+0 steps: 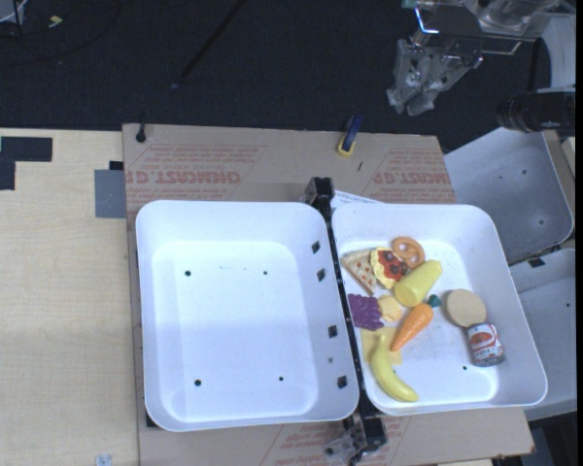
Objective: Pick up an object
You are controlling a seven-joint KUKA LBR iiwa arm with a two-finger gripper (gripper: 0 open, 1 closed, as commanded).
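The gripper (414,93) hangs high above the bench, well apart from the toy-food pile in the right bin (510,289).

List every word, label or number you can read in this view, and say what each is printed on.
"CHEMCAST. G": red print on the brown board under the bins, left of centre; it reads upside down.
"CHEMCAST": same board, right side, also upside down.
Small can in the right bin: label too small to read.
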